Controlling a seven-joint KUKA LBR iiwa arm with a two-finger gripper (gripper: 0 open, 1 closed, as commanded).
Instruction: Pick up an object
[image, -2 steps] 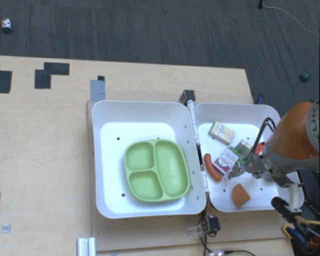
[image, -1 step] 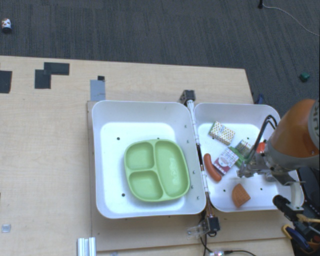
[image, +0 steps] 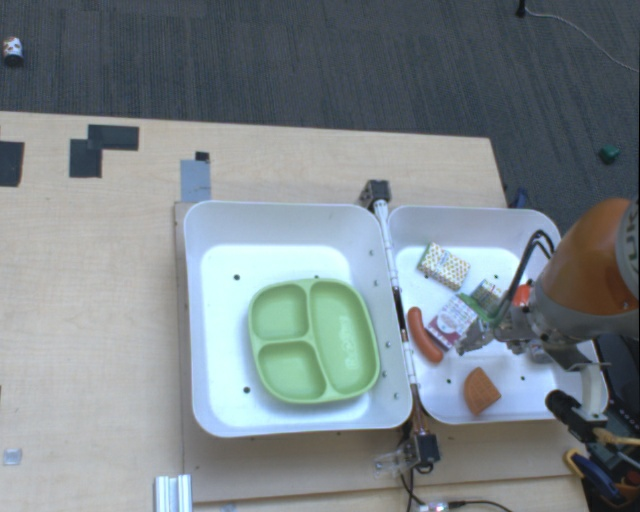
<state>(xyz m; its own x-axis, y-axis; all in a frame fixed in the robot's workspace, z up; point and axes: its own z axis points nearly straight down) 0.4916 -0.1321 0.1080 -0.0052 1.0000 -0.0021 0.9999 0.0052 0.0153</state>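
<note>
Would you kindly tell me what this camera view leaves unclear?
- Gripper: too small and dark to make out its state.
- Small packet: print too blurred to read, partly covered by the gripper.
- Arm: cut off by the right edge.
- Right bin: its right side hidden under the arm.

In the right bin (image: 520, 228) we see four small things. A red sausage (image: 425, 335) lies slantwise near the left wall. Just beside it, to the right, rests a crumpled packet (image: 454, 320) in white and pink. Above them, a dotted cream-coloured box (image: 444, 266) lies tilted. An orange-brown wedge, like a sponge or bread piece (image: 481, 391), sits near the bin's front edge.
</note>
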